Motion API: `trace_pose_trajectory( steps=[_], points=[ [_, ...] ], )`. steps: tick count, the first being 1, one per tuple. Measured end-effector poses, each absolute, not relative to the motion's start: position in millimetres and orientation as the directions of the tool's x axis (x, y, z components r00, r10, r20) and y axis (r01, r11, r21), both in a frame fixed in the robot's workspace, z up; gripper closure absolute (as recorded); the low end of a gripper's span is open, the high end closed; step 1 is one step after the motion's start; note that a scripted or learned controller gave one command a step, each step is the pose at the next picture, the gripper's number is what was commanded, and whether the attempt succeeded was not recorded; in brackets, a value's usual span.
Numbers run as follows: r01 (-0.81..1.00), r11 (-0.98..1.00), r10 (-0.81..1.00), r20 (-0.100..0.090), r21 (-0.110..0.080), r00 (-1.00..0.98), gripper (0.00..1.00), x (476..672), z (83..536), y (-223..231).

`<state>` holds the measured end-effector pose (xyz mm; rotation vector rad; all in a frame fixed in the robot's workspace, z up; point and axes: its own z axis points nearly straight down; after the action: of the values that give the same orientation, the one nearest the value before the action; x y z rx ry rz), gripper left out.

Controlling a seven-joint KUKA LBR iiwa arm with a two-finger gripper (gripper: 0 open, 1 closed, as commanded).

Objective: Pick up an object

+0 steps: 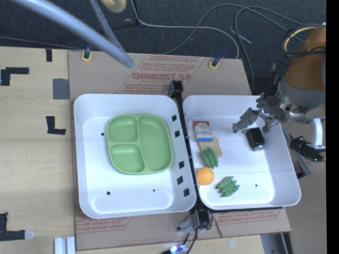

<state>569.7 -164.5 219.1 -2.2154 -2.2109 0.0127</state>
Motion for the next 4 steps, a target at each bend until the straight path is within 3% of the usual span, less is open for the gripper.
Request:
trace_pose_trajectory(
  steps=[1,3,4],
  points=[
    [1.000,0.002,1.000,0.000,-0.002,-0.002,0.00,572.5,226.1,-164.2],
    [1.000,0.001,1.000,0.000,-0.007,-0.001,0.00,578.1,100.0,-159.3],
    [1.000,0.000,1.000,-0.002,0.001,0.000,0.00,579.0,86.7,-159.7]
  ],
)
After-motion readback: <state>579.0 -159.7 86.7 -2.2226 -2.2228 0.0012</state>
